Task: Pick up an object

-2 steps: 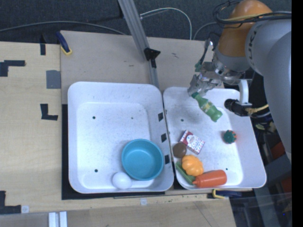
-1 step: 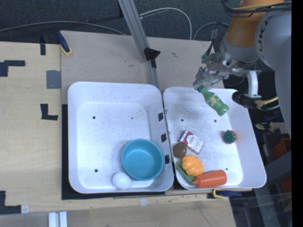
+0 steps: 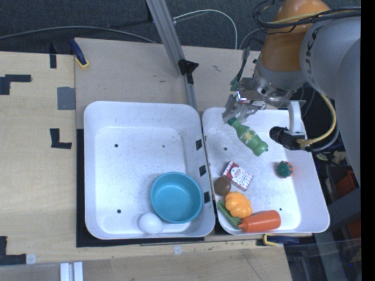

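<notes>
End effector [image 3: 237, 111] clamped on green bottle's [image 3: 249, 137] cap end, bottle slanting down-right beneath it, over right bin [image 3: 310, 206]

I see the green bottle [image 3: 250, 137] as the piece being picked: a small green plastic bottle with a yellowish label around its middle. It lies tilted in the upper part of the right bin [image 3: 304, 206], neck up toward the top left, base down toward the lower right. Its neck end sits right at the tips of the hand [image 3: 236, 113], though I cannot tell whether the bottle is clamped there. Its body stands apart from the other pieces lower in that bin.
</notes>
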`<state>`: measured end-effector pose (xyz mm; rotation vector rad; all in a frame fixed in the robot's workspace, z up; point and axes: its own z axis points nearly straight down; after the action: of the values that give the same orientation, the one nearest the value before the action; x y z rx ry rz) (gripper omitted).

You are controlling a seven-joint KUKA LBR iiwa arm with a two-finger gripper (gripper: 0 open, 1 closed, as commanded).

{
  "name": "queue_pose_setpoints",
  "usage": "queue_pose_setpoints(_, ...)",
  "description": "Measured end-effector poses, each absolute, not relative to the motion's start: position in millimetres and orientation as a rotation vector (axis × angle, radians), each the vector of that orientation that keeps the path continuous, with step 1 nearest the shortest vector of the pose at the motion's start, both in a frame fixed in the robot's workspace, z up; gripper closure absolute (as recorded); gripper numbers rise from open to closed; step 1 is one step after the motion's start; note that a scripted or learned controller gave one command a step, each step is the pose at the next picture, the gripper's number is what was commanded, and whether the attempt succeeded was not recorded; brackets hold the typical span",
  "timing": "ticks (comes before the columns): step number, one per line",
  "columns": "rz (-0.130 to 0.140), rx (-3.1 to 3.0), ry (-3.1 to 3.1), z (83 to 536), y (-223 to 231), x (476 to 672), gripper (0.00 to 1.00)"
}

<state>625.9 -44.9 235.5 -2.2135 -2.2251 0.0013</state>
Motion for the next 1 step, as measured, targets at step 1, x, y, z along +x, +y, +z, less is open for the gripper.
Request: queue_pose_setpoints(1,0.001,-2.213,-2.225,242.4,-4.0,595.9,1.00)
